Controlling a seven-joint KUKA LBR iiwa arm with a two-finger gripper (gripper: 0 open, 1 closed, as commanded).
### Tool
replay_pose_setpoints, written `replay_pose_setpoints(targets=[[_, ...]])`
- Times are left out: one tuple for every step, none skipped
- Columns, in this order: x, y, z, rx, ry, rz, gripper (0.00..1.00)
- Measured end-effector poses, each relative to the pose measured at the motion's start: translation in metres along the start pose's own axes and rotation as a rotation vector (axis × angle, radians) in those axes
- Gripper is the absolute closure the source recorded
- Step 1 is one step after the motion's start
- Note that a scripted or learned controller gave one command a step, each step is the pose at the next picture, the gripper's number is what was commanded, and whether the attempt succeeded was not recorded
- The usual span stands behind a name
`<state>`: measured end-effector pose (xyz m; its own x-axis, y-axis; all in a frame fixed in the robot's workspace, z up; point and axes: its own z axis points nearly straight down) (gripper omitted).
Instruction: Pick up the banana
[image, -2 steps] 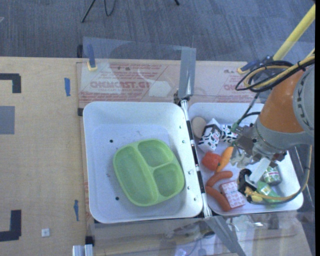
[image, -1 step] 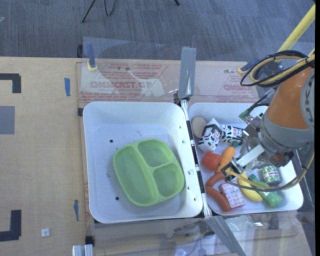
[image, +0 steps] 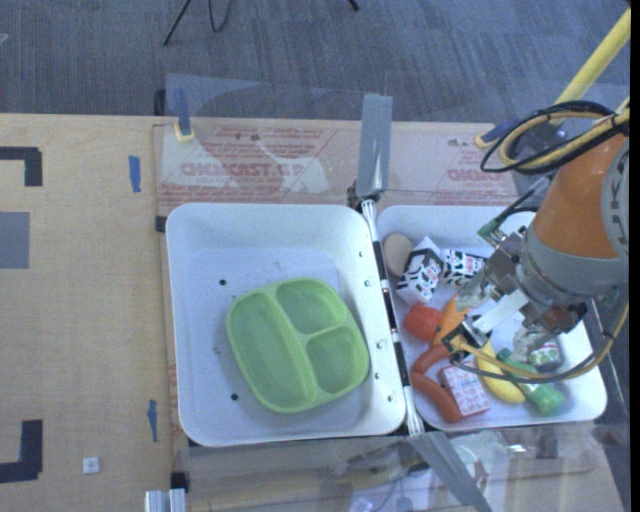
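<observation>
In the right bin (image: 592, 400), camera view:
banana (image: 497, 378): lies among the toy food, near the front wall, just beside the red packet (image: 466, 390) and a green piece (image: 546, 399).
jaws (image: 497, 322): we see them above the clutter, arm reaching in from the right; banana sits just below-front of them, partly under cabling.
long axis: runs diag., upper-left to lower-right.
jaws state: we can't tell, hidden by wrist hardware.

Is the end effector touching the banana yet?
Cannot tell. In the camera view the end effector hangs over the right bin, with the banana just below it in the frame; the slanted look-down shows neither contact nor gap plainly.
</observation>
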<state>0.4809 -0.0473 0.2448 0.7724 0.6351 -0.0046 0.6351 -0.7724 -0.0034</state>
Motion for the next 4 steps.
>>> replay_pose_setpoints(targets=[[-0.008,0.061,0.129,0.0,0.003,-0.056,0.0],[-0.027,0.048,0.147,-0.033,0.022,-0.19,0.0],[-0.029,0.049,0.138,-0.034,0.018,-0.186,1.0],[0.025,0.017,0.011,-0.001,0.001,-0.117,1.0]])
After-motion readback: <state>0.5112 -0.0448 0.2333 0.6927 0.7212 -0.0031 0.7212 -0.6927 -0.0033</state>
